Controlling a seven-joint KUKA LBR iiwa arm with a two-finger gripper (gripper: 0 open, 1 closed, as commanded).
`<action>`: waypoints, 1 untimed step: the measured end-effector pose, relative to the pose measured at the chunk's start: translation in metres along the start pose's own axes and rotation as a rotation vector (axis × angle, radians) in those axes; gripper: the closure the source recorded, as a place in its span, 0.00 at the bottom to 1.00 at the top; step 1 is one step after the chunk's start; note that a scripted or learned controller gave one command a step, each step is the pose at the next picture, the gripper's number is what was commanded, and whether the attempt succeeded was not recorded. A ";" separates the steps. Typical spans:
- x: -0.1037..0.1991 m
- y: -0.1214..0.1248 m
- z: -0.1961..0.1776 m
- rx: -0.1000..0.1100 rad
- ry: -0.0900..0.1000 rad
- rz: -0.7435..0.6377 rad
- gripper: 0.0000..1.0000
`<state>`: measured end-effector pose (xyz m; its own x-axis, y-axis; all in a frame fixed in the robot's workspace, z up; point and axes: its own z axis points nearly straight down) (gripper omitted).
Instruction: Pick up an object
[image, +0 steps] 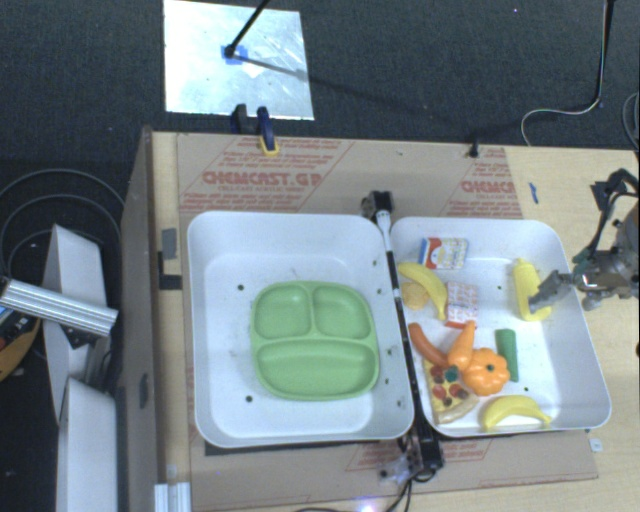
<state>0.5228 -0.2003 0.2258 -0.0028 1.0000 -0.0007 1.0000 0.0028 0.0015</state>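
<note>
The right bin (560, 330) holds toy food: a yellow corn cob (524, 287), a banana (424, 285), another banana (514, 410), an orange pumpkin (484, 371), a carrot (462, 342), a sausage (425, 345), a green piece (507, 352), a pizza slice (450, 397) and two small packets (445, 253). My gripper (552, 292) reaches in from the right edge and sits just right of the corn cob, above the bin's right side. Nothing shows between its fingers.
The left bin (215, 300) holds a green divided plate (315, 338). A metal divider (395, 300) runs between the bins. Cardboard lies under both bins. A foil sheet (238, 60) and clamps sit at the back; white and metal parts stand at the left.
</note>
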 end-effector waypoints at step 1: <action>0.052 0.025 0.088 0.004 0.004 -0.006 0.00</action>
<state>0.5477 -0.1483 0.1376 -0.0090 1.0000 0.0031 1.0000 0.0090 -0.0027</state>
